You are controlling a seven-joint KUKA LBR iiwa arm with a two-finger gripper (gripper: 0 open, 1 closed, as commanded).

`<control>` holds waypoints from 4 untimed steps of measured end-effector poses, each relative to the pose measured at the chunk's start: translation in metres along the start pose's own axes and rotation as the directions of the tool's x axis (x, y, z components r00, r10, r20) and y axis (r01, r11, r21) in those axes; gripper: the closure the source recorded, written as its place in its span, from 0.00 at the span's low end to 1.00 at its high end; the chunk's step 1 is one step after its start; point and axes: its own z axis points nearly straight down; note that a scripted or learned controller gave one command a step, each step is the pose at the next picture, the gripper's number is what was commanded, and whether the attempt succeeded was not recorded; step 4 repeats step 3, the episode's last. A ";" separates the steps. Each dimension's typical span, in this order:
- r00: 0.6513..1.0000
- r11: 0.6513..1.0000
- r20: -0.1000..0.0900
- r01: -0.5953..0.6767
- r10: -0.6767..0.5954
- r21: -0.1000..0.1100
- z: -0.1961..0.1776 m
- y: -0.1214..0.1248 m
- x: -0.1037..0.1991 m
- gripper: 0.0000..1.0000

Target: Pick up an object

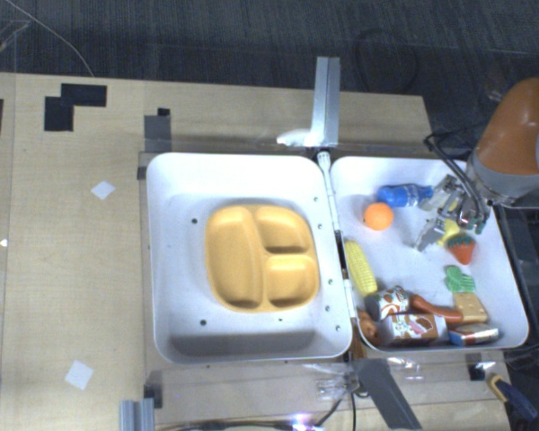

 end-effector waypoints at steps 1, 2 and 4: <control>0.978 0.978 -0.026 -0.207 0.208 0.025 -0.001 0.052 -0.001 0.00; 0.955 0.955 -0.024 -0.294 0.295 0.037 -0.001 0.063 0.000 0.00; 0.995 0.995 0.000 -0.095 0.095 0.001 0.000 0.007 0.021 0.00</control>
